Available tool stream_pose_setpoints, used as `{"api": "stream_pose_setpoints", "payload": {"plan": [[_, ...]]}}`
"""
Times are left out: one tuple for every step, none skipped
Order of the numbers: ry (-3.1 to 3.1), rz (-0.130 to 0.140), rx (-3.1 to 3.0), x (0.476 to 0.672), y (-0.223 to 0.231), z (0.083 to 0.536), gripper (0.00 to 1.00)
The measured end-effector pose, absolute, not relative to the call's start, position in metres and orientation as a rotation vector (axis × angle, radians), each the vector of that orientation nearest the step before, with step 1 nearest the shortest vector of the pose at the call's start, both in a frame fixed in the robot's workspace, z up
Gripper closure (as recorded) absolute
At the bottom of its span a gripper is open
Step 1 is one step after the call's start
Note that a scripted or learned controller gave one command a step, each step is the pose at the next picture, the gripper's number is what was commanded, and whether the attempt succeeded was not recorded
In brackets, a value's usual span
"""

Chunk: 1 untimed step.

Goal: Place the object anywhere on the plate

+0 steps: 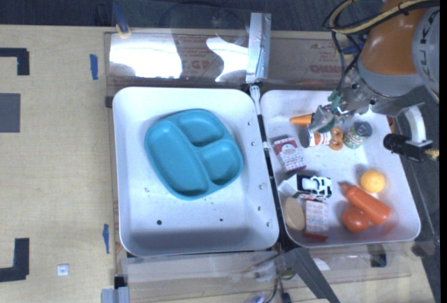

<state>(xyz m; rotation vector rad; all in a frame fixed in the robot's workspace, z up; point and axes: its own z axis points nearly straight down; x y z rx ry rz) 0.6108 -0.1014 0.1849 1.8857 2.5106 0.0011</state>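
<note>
A blue divided plate (194,152) lies in the left white bin (133,211). My gripper (325,119) hangs low over the upper middle of the right bin (405,225). It is just right of a small orange carrot-shaped piece (301,119) and right above a small red and white bottle (322,138). Nothing can be made out as held from this angle.
The right bin also holds a small round can (360,132), a red packet (287,153), a black and white toy car (316,185), a yellow-orange ball (372,180), an orange-red vegetable (364,207), a tan disc (294,214) and a second packet (316,217). A clear panel (209,50) stands behind the bins.
</note>
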Motion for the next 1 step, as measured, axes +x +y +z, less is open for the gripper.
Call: {"api": "stream_pose_setpoints", "payload": {"plan": [[2.598,0.006,1.762,0.6257,-0.0114,0.1847,1.00]]}}
